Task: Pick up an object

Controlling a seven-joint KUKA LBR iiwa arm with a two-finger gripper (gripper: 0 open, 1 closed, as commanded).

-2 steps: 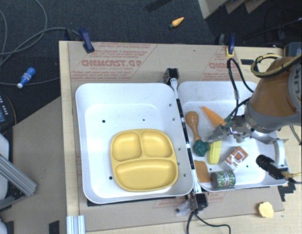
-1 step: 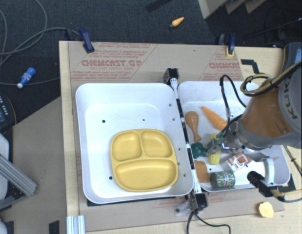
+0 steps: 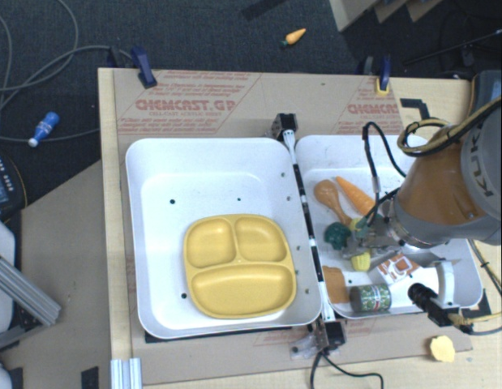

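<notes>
The right bin (image 3: 315, 148) holds several small objects. A wooden spoon (image 3: 332, 198) and an orange carrot (image 3: 356, 195) lie near its middle. A dark green toy (image 3: 337, 234) and a small yellow piece (image 3: 361, 261) sit just below them. A green can (image 3: 371, 298) lies on its side at the front, with a brown piece (image 3: 334, 284) to its left and an orange-and-white packet (image 3: 394, 267) above it. My gripper (image 3: 371, 235) is low in this bin, right beside the green toy and the yellow piece, under the bulky orange wrist (image 3: 437, 193).
The left bin (image 3: 153, 177) bears a yellow divided plate (image 3: 238, 264). A black divider bar (image 3: 303, 217) runs between the bins. The arm covers the right bin's right half. A yellow scrap (image 3: 442, 348) lies on the bench at front right. Cables loop above the wrist.
</notes>
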